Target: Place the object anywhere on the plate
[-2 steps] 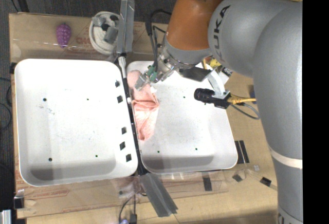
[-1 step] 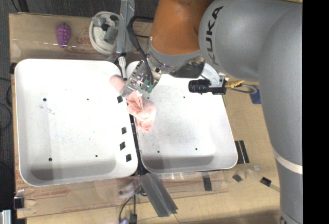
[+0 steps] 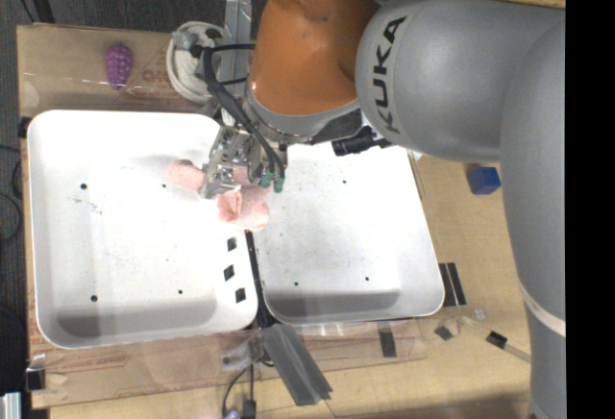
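Note:
My gripper (image 3: 229, 175) hangs over the right edge of the left bin (image 3: 106, 244), close to the wall between the two bins. A pale pink piece (image 3: 242, 207) lies just below and in front of it, touching or nearly touching the gripper. A second pale pink patch (image 3: 182, 174) sits on the bin floor just left of the gripper. I cannot tell which of these is the plate or the object, since the orange wrist (image 3: 303, 47) and grey arm (image 3: 461, 52) hide the area behind the gripper.
The right bin (image 3: 346, 244) lies beside the left one, its back part under the arm. On the bench behind the left bin are a purple grape-like toy (image 3: 118, 64) and a white round fixture (image 3: 192, 57). A blue item (image 3: 485, 180) sits right of the bins.

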Motion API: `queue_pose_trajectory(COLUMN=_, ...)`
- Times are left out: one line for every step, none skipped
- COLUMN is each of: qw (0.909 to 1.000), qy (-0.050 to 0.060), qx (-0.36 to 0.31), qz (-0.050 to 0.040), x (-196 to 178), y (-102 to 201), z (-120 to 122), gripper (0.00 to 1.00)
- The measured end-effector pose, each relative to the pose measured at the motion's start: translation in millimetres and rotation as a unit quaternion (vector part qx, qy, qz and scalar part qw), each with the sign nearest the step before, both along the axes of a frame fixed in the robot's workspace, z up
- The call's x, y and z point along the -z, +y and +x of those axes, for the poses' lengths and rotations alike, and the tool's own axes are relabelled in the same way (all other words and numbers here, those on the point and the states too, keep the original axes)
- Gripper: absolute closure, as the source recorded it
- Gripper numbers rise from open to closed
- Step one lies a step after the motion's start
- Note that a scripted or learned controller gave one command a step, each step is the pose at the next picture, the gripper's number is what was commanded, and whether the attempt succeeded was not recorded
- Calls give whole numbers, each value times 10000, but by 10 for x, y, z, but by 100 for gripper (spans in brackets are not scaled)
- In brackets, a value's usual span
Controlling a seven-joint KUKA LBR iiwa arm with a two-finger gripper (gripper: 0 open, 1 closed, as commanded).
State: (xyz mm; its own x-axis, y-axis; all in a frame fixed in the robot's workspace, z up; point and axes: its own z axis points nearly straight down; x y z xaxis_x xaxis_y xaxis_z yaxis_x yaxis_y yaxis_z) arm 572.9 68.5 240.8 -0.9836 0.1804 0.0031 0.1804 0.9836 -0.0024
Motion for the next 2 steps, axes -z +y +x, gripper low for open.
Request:
queue_pose_trajectory(qw=9956, qy=9, qx=-938, qz=3, x=16, y=540, z=-179, gripper=100)
queue_pose_trajectory(qw=9954, qy=0, qx=-954, qz=2, x=67, y=981, z=-447, gripper=100)
